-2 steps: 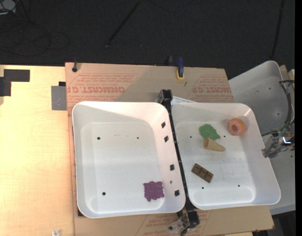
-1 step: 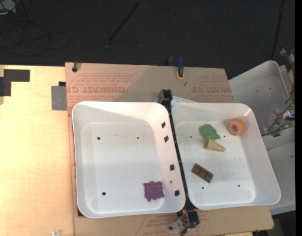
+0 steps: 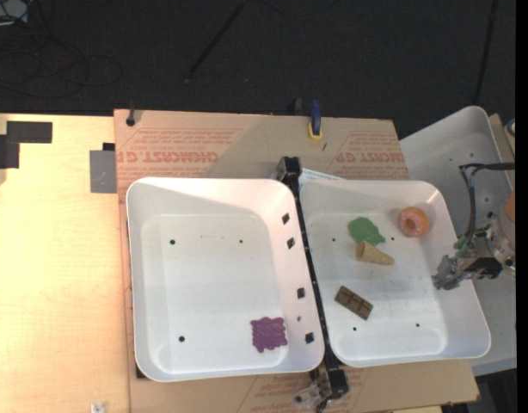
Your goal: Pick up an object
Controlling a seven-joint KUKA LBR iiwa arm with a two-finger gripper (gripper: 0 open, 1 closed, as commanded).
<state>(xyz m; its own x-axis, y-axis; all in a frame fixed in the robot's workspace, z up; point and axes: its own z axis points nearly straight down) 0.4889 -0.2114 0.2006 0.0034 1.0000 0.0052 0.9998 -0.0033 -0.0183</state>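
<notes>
The right bin (image 3: 419, 342) holds a green piece (image 3: 365, 229), a tan cone (image 3: 375, 254), a pink doughnut (image 3: 413, 221) and a brown chocolate bar (image 3: 353, 302). A purple lump (image 3: 268, 334) lies near the front of the left bin (image 3: 161, 317). My gripper (image 3: 453, 274) hangs at the right rim of the right bin, to the right of the cone and the bar and apart from all of them. It is small and dark against the rim. Nothing shows in its grasp.
A black divider with clips (image 3: 300, 265) runs between the two bins. Both bins rest on brown cardboard (image 3: 230, 149) on the bench. A pale wooden surface (image 3: 49, 274) lies to the left. Cables (image 3: 469, 205) hang by the arm at the right.
</notes>
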